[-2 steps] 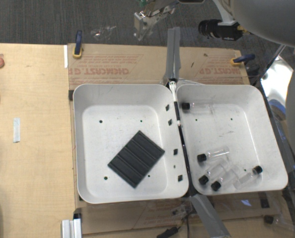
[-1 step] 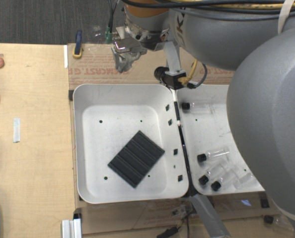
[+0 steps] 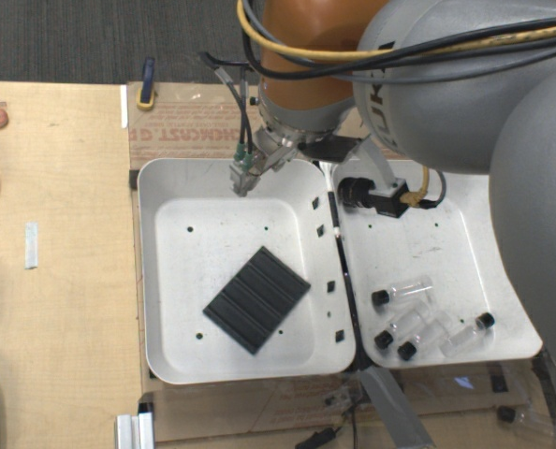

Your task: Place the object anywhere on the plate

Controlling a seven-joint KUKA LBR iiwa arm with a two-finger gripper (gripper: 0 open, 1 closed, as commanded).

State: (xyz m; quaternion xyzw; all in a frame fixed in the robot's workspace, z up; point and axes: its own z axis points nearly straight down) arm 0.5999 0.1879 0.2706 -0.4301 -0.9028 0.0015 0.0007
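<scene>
From my remote station, I see the end effector [image 3: 243, 178] hanging over the left white bin [image 3: 166, 279]'s upper rim; its opening I cannot tell. The ribbed black rectangular plate [image 3: 257, 299] lies lower-centre. Clear plastic vials with black caps [image 3: 418, 321] rest in the right white bin [image 3: 446, 241].

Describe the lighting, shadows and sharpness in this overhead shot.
Camera view: even, soft light; the white left bin is bright without harsh glare; the black ribbed rectangular plate is sharp; the clear plastic vials with black caps are hard to make out against the right bin; the gripper is slightly soft.
</scene>
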